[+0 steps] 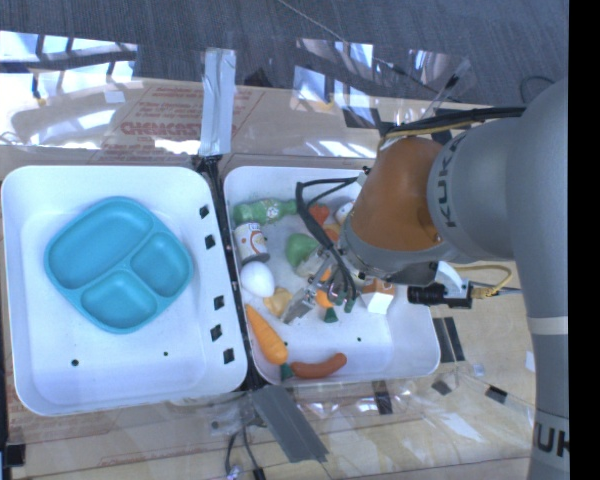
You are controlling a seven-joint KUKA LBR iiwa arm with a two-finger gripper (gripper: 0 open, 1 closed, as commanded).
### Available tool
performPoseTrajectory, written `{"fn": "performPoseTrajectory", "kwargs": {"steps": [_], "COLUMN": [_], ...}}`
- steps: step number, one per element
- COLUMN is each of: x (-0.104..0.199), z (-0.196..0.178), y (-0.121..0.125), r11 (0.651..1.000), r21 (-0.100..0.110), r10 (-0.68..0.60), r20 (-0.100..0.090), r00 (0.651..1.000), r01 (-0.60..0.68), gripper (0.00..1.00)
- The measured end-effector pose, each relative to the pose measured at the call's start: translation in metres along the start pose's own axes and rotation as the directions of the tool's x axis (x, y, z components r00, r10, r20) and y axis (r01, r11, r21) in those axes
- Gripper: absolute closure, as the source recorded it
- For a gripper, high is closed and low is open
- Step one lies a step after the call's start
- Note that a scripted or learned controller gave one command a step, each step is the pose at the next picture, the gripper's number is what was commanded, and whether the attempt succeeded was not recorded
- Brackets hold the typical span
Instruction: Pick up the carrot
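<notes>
The carrot (268, 336) is orange and tapered. It lies in the right bin (410, 353) close to the left wall, pointing toward the front edge. My gripper (315, 301) hangs low over the middle of this bin, just up and right of the carrot's thick end and apart from it. A small orange piece with a green bit (327, 298) sits right at the gripper's tip. The orange wrist band (405, 203) and grey arm hide the bin's right back part.
Around the gripper lie a white egg (258, 280), a small labelled can (250, 240), green items (302, 250), a white block (380, 301) and a reddish sausage (318, 366). The left bin (40, 368) holds a blue divided plate (118, 263).
</notes>
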State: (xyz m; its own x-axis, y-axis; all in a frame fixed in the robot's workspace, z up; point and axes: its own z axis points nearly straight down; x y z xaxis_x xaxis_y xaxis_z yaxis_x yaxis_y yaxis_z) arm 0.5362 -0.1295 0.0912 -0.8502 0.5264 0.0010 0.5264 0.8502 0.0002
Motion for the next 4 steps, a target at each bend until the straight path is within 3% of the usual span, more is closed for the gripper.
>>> {"fn": "performPoseTrajectory", "kwargs": {"steps": [1,2,3,4], "x": [-0.001,-0.008,0.003,0.048], "z": [-0.01,-0.145,-0.012,-0.114], "y": [0.001,0.069,0.029,0.011], "r11": [1.0,0.991,0.991,0.975], "r21": [-0.001,-0.006,-0.001,0.0], "r10": [-0.003,0.132,0.136,-0.222], "r20": [0.001,0.009,0.007,0.006], "r00": [1.0,0.991,0.991,0.975], "r01": [0.003,-0.132,-0.136,0.222], "gripper": [1.0,1.0,1.0,1.0]}}
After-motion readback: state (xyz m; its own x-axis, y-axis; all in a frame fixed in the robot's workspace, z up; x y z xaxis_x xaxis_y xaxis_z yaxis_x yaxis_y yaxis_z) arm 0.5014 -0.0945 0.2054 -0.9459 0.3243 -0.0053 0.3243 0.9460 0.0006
